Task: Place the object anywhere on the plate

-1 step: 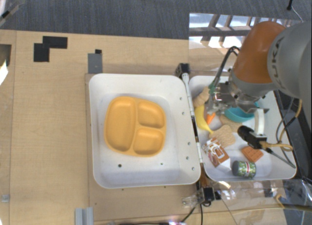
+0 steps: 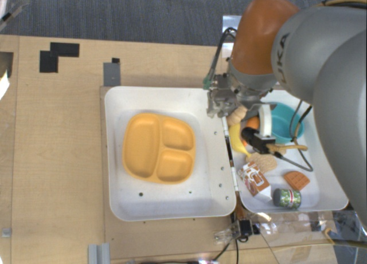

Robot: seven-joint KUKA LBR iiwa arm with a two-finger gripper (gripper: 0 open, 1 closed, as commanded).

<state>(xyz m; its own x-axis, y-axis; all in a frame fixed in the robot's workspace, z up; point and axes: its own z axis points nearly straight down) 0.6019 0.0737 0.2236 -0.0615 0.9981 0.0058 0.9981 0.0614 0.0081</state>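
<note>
The yellow 3-compartment plate [image 2: 159, 147] lies in the left bin [image 2: 172, 208]. The gripper [image 2: 225, 103] hangs over the right bin's [image 2: 330, 197] clutter of small objects [image 2: 261, 160]; which one is the task's, and its axis, is unclear.

Yellow three-compartment plate [image 2: 159, 148] (upright) lies flat in left bin [image 2: 114, 160].
</note>
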